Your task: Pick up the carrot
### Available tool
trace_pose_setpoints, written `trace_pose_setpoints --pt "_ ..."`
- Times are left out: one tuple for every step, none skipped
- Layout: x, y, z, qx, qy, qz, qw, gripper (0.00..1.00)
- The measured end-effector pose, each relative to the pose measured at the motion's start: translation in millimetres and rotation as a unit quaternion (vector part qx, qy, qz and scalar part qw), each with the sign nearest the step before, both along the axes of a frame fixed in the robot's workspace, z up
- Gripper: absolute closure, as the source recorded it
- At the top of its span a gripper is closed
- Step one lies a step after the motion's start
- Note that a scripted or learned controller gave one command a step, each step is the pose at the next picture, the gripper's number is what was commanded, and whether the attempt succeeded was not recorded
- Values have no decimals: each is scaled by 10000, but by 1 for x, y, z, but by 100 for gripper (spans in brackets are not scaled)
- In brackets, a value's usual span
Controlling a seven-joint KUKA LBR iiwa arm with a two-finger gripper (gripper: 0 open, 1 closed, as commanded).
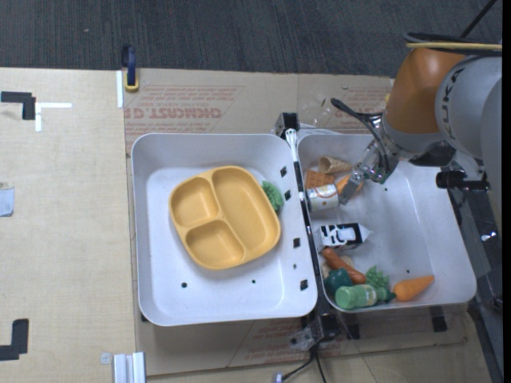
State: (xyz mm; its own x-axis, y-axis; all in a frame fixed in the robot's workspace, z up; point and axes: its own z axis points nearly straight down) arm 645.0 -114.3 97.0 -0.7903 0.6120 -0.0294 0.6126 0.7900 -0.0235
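Showing mirrored print: cardboard (182,112).

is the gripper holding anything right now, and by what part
Cannot be told. The gripper is low in the right bin, right at an orange item, but its grip is not visible. The carrot lies untouched near the bin's front.

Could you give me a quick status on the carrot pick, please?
Gripper low in right bin, beside orange-and-white can. Carrot untouched at bin's near edge, apart from gripper. Green bottle lies against carrot's leafy end.
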Motion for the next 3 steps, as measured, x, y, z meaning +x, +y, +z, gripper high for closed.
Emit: trace_pose_setpoints --pt "-9 -3 -2 5 -12 -1452 9894 0" --pt "-13 -6 -3 63 -24 -2047 9788 0" --pt "-12 5 4 158 -4 -2025 9792 100"
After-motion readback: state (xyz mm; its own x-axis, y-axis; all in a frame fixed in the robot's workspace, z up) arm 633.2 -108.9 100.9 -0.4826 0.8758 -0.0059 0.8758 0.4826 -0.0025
